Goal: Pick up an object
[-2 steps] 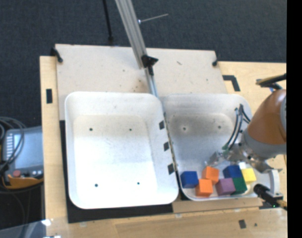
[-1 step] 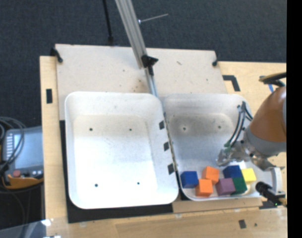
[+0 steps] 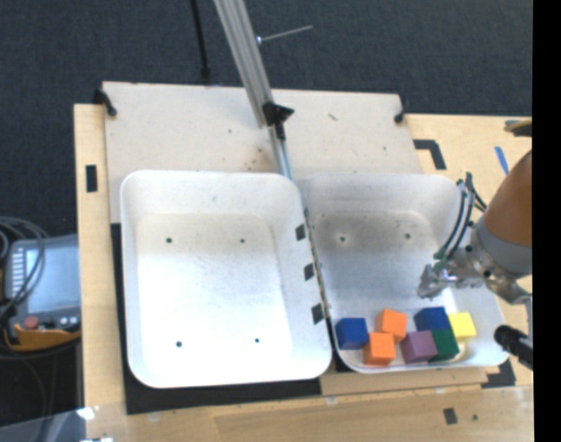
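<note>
You have nothing picked up yet: your gripper (image 3: 434,281) hangs above the blocks (image 3: 407,335) in the right bin's (image 3: 372,201) near corner; I cannot tell about its jaws.

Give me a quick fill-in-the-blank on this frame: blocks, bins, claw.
1. All the blocks lie in the ____ bin.
2. The yellow block lies nearest the bin's ____ edge.
3. The claw hovers above the ____ block beside the yellow one.

Missing words: right; right; blue
</note>
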`<state>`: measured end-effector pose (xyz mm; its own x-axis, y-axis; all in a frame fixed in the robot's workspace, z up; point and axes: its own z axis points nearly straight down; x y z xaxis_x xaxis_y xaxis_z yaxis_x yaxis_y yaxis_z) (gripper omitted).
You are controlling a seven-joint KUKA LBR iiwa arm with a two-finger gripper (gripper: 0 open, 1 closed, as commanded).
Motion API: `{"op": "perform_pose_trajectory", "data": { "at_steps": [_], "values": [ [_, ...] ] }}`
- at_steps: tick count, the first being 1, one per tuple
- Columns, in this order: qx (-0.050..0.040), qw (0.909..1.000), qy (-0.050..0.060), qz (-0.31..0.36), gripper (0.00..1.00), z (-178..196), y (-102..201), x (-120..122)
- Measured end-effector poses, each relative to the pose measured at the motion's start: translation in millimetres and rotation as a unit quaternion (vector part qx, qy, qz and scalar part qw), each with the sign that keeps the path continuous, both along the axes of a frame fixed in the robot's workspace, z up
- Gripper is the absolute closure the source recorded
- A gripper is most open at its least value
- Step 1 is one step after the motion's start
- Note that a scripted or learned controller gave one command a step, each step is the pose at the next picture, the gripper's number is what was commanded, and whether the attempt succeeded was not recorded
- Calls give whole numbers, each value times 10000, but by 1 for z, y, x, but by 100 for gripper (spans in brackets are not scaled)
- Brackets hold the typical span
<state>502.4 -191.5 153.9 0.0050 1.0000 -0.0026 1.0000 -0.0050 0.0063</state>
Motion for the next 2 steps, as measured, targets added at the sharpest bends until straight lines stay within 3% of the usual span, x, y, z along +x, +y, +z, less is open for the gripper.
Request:
{"op": "perform_pose_trajectory", "data": {
  "at_steps": [1,2],
  "values": [
    [-2,10000,-7,42,100,50,-2,2],
    [23,10000,25,67,100,47,57,13]
  ]
}}
